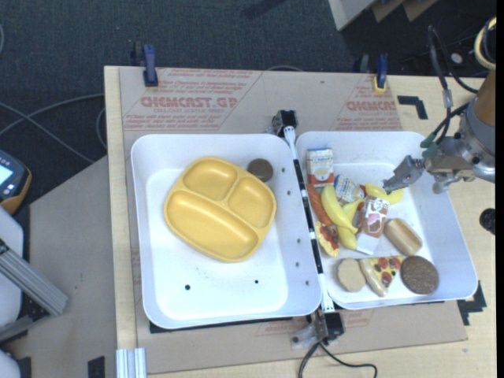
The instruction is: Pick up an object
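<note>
The right bin holds a heap of toy food: a small milk carton, a red sausage, yellow bananas, a bread roll, a pizza slice and a round brown cookie. My gripper hangs over the upper right part of this bin, just right of the heap. It is open, with only white bin floor between its fingers. Its left fingertip is close above a yellow banana end.
The left bin carries a yellow divided plate and a small brown disc at the plate's upper right. A black hinge strip runs between the bins. The grey arm comes in from the right edge.
</note>
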`<state>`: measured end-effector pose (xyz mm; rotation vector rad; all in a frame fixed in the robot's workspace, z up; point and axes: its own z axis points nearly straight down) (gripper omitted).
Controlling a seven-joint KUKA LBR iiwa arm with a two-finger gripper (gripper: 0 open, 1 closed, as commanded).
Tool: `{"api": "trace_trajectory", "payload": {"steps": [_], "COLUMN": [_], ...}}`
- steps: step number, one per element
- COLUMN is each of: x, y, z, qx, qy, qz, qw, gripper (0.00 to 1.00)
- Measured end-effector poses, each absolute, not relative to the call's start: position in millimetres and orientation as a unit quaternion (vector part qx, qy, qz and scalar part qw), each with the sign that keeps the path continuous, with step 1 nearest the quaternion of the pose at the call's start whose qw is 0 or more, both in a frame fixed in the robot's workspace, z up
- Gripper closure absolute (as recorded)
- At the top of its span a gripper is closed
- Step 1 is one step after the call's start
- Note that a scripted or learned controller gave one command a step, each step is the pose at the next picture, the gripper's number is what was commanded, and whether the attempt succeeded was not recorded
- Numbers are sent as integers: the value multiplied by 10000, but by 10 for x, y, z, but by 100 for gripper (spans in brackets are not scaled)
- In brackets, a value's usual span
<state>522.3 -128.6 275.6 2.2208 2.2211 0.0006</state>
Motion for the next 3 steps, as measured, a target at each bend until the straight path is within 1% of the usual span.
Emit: {"api": "trace_trajectory", "payload": {"steps": [1, 2, 3], "x": [5613, 6213, 5078], "y": [-1026, -1730, -1431], "z": [1017, 845, 851], "qx": [7074, 7079, 7083], "qy": [7068, 7063, 7059], "qz": [46, 0, -11], "qw": [73, 37, -36], "gripper": [0, 0, 0]}}
